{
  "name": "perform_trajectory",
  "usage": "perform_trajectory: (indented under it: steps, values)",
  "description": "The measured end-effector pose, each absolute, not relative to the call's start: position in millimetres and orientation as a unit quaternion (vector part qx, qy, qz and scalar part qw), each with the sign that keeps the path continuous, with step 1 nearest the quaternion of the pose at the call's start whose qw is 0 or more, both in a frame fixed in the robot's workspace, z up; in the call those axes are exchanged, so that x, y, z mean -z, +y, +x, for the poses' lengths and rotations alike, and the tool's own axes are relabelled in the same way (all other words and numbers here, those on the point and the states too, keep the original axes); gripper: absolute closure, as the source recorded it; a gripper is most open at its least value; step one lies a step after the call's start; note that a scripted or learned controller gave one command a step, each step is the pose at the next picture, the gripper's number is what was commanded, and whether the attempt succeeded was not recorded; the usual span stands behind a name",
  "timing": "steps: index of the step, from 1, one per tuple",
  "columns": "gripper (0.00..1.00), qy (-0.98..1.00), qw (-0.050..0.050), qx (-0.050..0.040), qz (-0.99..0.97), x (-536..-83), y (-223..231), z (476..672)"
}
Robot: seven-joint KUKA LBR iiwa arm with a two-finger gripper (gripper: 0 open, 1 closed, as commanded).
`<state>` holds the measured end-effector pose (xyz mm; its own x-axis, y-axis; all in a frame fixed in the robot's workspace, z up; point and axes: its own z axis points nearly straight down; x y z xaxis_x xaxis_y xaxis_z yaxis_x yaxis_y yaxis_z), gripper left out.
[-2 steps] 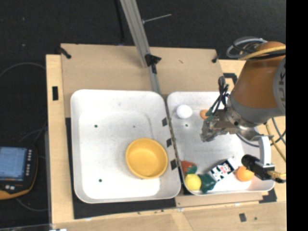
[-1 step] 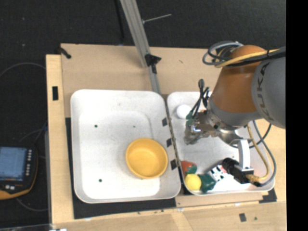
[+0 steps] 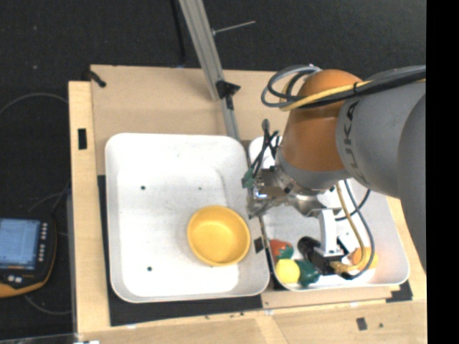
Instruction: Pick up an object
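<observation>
camera view: arm hangs over the right bin, wrist low near the wall it shares with the left bin. gripper sits about over that shared wall, mostly masked by the wrist. can't tell whether it's open or closed, and nothing is visibly held.

pick candidates: yellow bowl in the left bin, near its lower right corner, just beside the gripper. in the right bin's near corner there's a yellow ball, a green piece touching it, and an orange piece just above the ball.

risks, my read:
- gripper is close to the divide, so a straight descent may land on the bin rims instead of an object.
- bowl looks like smooth hard plastic, round with a thin rim, so a rim grasp could slip or tip it.
- ball is small and round, likely to squirt out of a pinch.
- the small items are clustered, so closing may catch two or shove them into the corner.

bins are shallow, smooth, white, with rounded corners.
</observation>
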<state>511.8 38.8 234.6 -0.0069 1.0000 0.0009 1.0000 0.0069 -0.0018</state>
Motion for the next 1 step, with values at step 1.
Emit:
perform_trajectory:
  steps: [1]
  values:
    - [1.00, -0.710, 0.000, 0.0011, -0.704, -245.6, 84.6, 517.6]
